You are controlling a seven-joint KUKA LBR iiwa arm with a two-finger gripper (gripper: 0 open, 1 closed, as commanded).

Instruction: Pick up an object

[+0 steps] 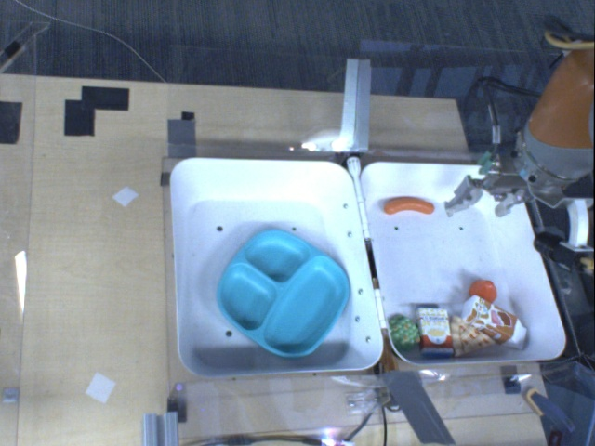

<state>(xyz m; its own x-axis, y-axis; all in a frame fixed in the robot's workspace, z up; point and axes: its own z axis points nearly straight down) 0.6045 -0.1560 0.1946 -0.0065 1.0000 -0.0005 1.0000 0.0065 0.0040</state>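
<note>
My gripper [484, 199] hangs over the far right part of the right bin [465, 268], its two fingers spread open with nothing between them. An orange hot dog [409, 206] lies just to its left near the bin's far wall. At the bin's near edge sit a green broccoli piece [403, 330], a small boxed item [434, 328] and an orange-and-white packet [488, 321] with an orange cap. A blue divided plate [284, 292] rests in the left bin [204, 249].
A metal post [357, 105] stands behind the seam between the bins. The arm's orange band [562, 110] is at the right edge. Black tape marks [93, 108] lie on the wooden bench at far left.
</note>
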